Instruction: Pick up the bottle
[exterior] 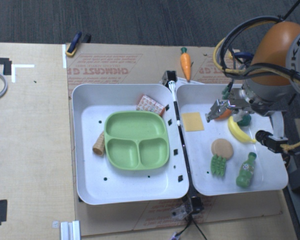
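Tool [216, 112] over right bin [200, 181], well apart from bottle [245, 170]

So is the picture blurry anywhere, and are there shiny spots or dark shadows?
In the camera view, the green bottle and green divided plate look fairly sharp; the gripper looks a bit soft and cluttered, so its details are hard to read. The light is even, the white bins are bright without harsh glare, and shadows under the plate are faint.
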Robot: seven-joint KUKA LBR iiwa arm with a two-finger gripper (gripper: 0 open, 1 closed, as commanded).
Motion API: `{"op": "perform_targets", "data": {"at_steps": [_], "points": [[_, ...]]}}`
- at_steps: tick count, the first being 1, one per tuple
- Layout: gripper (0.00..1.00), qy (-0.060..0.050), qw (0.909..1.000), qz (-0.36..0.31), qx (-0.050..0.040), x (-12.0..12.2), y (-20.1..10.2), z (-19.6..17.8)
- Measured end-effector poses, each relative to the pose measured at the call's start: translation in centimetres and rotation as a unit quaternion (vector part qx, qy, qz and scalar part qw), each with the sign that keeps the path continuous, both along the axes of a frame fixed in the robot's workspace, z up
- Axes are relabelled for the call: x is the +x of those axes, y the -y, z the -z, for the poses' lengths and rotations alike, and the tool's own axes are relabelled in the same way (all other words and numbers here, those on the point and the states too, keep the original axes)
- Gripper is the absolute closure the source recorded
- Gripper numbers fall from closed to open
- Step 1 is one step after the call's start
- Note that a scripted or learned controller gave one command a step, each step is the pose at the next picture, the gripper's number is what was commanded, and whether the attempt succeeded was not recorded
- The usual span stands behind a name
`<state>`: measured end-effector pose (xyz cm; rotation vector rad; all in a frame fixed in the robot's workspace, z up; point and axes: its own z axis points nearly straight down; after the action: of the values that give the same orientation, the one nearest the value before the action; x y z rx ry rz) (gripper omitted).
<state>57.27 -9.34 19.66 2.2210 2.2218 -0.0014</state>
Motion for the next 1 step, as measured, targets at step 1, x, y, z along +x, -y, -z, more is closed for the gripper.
{"op": "perform_targets", "data": {"at_steps": [1], "points": [[1.00,0.000,1.0000,0.001,-0.0005,0.03,0.05,-0.95]]}}
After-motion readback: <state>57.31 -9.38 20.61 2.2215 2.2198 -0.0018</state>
